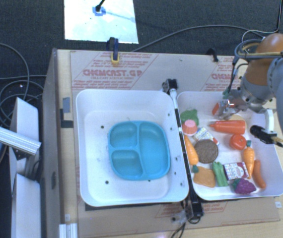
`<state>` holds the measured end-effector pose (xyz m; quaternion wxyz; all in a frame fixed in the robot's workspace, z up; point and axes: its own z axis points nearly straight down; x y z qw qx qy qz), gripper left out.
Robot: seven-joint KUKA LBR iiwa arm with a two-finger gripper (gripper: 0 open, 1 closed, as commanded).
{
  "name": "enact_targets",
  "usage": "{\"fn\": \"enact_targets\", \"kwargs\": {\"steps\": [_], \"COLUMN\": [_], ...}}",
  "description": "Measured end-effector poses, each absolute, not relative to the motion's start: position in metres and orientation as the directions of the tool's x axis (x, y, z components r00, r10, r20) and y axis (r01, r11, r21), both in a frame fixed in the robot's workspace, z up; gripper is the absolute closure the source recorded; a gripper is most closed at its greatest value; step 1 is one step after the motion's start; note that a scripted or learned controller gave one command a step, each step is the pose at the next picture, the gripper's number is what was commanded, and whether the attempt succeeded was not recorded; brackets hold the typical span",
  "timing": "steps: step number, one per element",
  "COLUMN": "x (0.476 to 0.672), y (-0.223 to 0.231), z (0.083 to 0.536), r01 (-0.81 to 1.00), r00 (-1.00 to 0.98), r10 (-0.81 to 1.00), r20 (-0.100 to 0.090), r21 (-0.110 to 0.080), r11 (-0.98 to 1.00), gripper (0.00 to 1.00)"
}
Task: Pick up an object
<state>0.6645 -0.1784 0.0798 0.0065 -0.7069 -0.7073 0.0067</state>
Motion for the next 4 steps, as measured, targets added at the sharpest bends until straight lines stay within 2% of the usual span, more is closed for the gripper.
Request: {"fn": "enact_targets", "kwargs": {"steps": [1, 2, 3, 4], "x": [0.665, 0.666, 0.666, 0.669], "y": [-0.174, -0.175, -0.175, -0.207], "z": [0.079, 0.088, 0.088, 0.162], "r01": [1.0, 1.0, 1.0, 1.0], "r00": [0.0, -0.005, -0.005, -0.003], "r10": [1.0, 1.0, 1.0, 1.0], "r20": [0.009, 0.005, 0.005, -0.001], "r21": [-0.022, -0.017, -0.017, 0.002], "r11": [0.001, 0.005, 0.005, 0.003], "gripper": [0.0, 1.0, 0.0, 0.0]}}
